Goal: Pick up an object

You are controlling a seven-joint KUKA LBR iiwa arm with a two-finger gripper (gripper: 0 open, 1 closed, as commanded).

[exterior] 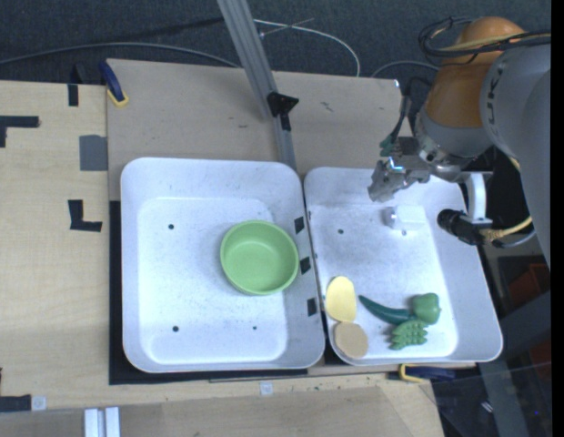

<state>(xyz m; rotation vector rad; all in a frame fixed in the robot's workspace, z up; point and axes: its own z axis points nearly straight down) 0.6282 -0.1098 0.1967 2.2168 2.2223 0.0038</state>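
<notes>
Green plastic, the toy pepper (426, 307) lies in the right bin (464, 244) beside a dark green pod (384, 309); we judge it light, stiff and slick, best pinched across its body. Our gripper (387, 186) hovers at that bin's far end.

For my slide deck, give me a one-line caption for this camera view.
Arm's tool above the right bin, toy vegetables at its near end; green bowl in the left bin.

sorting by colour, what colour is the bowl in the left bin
Light green bowl, clearest in the camera view.
</notes>
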